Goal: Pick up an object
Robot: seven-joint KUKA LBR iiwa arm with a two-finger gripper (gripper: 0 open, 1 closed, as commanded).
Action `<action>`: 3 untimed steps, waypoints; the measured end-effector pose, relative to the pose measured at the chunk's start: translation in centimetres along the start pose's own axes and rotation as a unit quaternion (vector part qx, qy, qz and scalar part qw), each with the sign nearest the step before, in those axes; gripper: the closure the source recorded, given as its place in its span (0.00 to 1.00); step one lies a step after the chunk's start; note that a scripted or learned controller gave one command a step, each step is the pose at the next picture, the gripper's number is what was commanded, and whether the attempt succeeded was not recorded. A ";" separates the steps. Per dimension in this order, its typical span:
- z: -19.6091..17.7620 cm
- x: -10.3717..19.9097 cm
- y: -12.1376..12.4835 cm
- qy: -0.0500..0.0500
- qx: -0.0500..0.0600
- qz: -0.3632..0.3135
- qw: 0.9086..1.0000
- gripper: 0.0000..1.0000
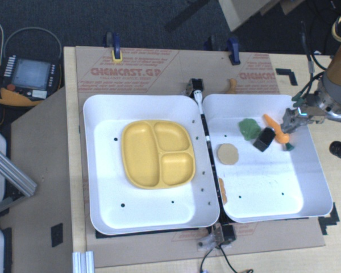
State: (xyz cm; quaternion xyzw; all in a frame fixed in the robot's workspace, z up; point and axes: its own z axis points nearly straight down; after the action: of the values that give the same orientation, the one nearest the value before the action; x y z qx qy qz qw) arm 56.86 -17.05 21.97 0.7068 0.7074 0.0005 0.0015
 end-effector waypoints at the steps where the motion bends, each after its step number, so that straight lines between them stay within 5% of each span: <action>1: -1.0 4.9 -0.6 0.002 0.002 -0.002 1.000 1.00; 3: -0.3 14.9 -3.3 0.002 0.003 -0.002 1.000 1.00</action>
State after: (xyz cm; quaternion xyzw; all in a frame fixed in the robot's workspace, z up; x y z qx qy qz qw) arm 53.57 -2.14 22.20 0.7052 0.7090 -0.0002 -0.0022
